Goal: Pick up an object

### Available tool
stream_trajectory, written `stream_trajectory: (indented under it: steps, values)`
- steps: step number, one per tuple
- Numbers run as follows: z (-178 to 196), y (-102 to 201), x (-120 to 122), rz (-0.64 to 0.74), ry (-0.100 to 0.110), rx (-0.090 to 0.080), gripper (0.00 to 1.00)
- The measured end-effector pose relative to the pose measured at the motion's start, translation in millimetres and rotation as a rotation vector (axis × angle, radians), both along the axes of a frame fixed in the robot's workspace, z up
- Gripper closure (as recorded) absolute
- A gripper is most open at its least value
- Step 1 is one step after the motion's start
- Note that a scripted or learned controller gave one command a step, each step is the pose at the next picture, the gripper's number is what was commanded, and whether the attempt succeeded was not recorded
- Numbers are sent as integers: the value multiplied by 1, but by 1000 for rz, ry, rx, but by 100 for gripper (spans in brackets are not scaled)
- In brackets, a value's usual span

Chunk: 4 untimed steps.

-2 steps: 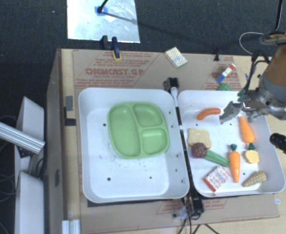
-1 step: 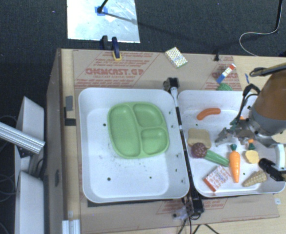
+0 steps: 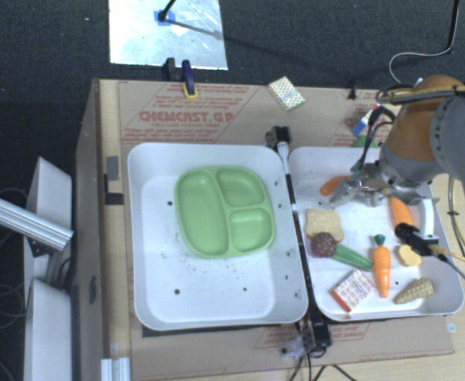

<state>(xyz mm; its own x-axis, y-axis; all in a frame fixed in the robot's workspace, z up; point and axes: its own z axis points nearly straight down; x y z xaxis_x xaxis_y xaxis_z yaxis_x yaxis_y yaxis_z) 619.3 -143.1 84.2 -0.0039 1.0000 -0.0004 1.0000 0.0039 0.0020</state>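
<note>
My gripper (image 3: 355, 190) is low over the back of the right bin (image 3: 447, 292), coming in from the right under the grey arm with its orange band. A small orange piece (image 3: 332, 186) lies just left of the gripper, very close to it. Whether they touch cannot be made out. Nearer the front lie a bread slice (image 3: 324, 222), a dark red ball on a green stem (image 3: 325, 245), an orange carrot (image 3: 382, 268), a second orange carrot (image 3: 400, 211), a red-and-white packet (image 3: 353, 289), a waffle cone (image 3: 415, 290) and a yellow chunk (image 3: 409, 254).
The left bin (image 3: 157, 292) holds a green divided plate (image 3: 224, 211). A black divider (image 3: 293, 213) runs between the bins. A small patterned block (image 3: 286, 92) lies on the cardboard behind them.
</note>
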Motion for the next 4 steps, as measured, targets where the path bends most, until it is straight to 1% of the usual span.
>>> stream_trajectory:
  steps: [1,2,3,4]
  values:
    - [0,-29,47,3,19,4,0]
    - [11,-29,47,6,17,3,100]
    - [10,-29,47,6,17,3,0]
    - [-2,-46,46,0,17,2,0]
